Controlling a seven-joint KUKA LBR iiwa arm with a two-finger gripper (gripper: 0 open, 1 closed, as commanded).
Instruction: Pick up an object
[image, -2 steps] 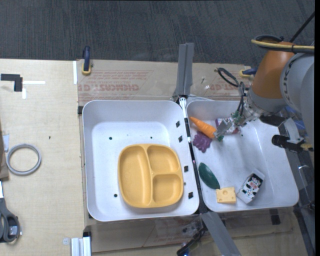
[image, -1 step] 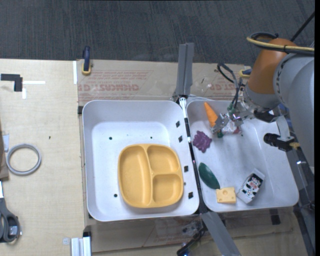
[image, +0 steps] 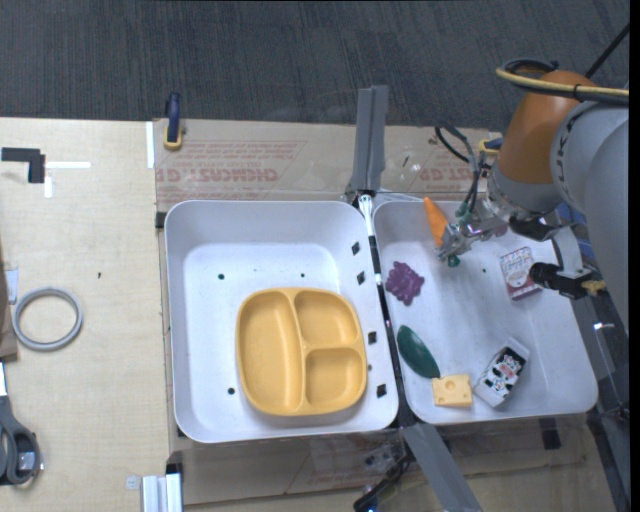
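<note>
Camera view: gripper (image: 455, 248) low in the right bin (image: 560, 400), near its far left corner, just beside the carrot (image: 436, 218). Can't tell finger state. No item seen held. To do it well: center over the carrot, line jaws across its narrow width, drop, close, lift straight, avoiding the bin wall.

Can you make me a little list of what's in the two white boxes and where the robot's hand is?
left bin: yellow divided plate
right bin: orange carrot, purple grapes, green leaf, cheese wedge, cow-print carton, small red-and-white packet
gripper: over the right bin's far end, beside the carrot
held: nothing seen between the fingers
</note>
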